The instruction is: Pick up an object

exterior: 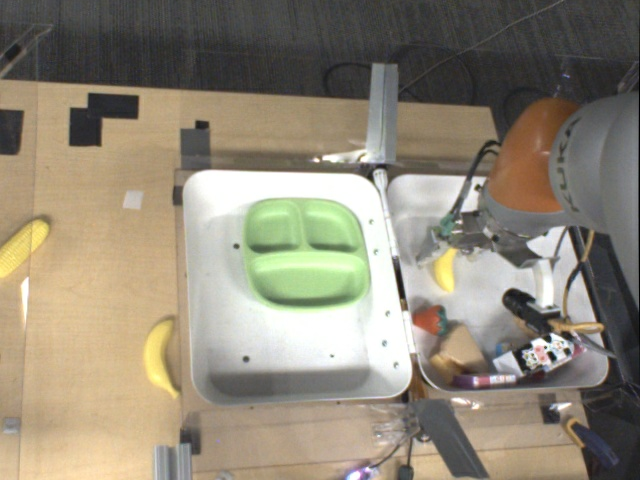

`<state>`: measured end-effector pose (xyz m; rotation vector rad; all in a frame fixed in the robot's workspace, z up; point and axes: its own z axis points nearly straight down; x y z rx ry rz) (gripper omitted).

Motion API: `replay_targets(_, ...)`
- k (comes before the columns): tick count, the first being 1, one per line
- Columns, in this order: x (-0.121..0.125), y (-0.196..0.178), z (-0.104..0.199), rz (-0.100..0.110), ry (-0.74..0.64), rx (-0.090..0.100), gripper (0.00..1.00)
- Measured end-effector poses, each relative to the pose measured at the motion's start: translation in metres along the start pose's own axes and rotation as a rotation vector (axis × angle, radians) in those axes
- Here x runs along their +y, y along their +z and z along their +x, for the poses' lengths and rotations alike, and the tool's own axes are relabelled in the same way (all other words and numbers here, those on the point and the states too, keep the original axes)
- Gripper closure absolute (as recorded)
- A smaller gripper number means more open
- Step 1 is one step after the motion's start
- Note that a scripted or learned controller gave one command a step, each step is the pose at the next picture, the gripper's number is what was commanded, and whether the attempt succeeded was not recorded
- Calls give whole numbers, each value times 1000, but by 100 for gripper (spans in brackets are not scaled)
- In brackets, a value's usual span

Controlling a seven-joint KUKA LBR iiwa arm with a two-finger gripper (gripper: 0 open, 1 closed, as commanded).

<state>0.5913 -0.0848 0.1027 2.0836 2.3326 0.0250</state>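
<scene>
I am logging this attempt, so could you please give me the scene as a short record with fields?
left bin: shallow white bin holding a green three-compartment plastic tray
right bin: shallow white bin holding a small yellow banana, a red strawberry-like toy, a tan block
hand: grey two-finger hand just above the small banana
bench, left of the bins: second yellow banana, yellow corn cob

So the arm [590, 168] comes in from the right, grey body with that orange band [530, 158] above the wrist, bent down and leaning left. The tool [447, 236] sits low, pointing down-left, cables trailing along the wrist.
</scene>
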Motion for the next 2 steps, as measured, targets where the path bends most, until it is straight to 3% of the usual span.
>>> replay_targets(1,2,-11,1,-5,0,0,100)
replay_targets(2,31,-107,31,14,99,-2,100)
